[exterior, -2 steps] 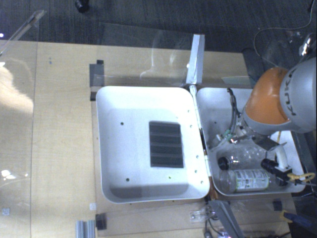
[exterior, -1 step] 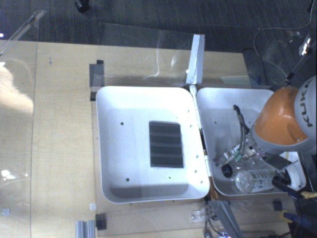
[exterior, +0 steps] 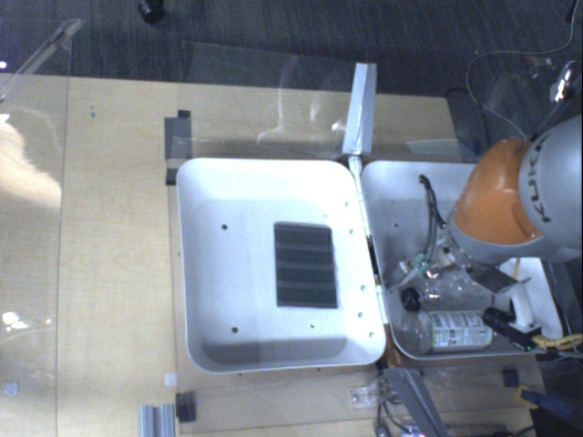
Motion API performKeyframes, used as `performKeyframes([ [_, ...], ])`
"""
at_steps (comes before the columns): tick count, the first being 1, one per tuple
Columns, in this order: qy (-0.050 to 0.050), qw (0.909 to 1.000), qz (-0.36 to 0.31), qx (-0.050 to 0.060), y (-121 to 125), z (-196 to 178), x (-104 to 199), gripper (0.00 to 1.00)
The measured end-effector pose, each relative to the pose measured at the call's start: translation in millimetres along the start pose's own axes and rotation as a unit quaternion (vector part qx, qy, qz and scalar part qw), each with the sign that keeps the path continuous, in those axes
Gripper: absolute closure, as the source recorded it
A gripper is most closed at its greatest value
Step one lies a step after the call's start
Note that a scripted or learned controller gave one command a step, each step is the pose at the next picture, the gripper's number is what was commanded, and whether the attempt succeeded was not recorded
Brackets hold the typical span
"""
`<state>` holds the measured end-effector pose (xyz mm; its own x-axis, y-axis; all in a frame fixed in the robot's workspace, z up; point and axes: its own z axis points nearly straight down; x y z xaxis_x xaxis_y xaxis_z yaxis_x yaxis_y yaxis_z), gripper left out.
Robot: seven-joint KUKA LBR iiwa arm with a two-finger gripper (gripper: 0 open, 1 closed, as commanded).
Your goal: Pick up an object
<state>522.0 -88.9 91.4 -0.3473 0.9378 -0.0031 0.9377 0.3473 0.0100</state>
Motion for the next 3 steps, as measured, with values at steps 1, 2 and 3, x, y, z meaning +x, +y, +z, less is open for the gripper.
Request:
performKeyframes([
  [1, 0.000, 1.0000, -0.005, 0.001, 51.5, -94.5, 19.1, 0.00],
  [2, 0.001, 0.9998, 0.018, 0.003, 28.1, -15.4, -17.0, 0.00],
  [3, -0.003, 0.9996, -0.029, -0.005, -30.4, 0.3, -0.3, 0.00],
])
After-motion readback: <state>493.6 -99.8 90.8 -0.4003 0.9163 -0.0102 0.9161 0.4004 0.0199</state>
